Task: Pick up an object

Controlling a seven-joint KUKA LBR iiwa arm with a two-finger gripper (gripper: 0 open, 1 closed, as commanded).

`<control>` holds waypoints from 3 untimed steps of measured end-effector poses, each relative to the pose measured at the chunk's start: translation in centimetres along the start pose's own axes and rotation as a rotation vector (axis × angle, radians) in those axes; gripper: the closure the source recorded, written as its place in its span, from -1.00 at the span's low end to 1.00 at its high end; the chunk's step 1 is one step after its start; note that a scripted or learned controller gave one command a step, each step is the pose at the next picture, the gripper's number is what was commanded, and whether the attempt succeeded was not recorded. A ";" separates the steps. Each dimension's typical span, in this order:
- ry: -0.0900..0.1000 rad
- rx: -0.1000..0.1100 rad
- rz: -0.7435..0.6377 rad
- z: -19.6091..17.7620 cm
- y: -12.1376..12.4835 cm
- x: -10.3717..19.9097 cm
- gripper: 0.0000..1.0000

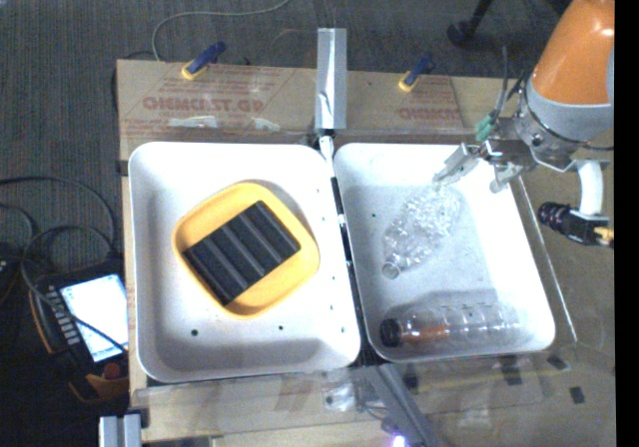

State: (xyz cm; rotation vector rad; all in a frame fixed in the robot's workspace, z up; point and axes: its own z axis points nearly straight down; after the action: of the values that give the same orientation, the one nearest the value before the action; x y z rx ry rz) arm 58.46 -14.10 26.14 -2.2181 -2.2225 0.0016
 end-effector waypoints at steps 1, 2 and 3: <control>0.002 0.000 -0.160 7.8 -3.0 5.4 -1.00; -0.003 -0.014 -0.176 16.3 -1.9 2.6 -1.00; -0.010 -0.027 -0.265 16.8 -4.1 2.2 -1.00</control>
State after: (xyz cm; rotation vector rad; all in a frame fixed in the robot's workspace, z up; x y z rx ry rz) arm 54.37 -11.91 9.37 -1.9212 -2.5163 -0.0169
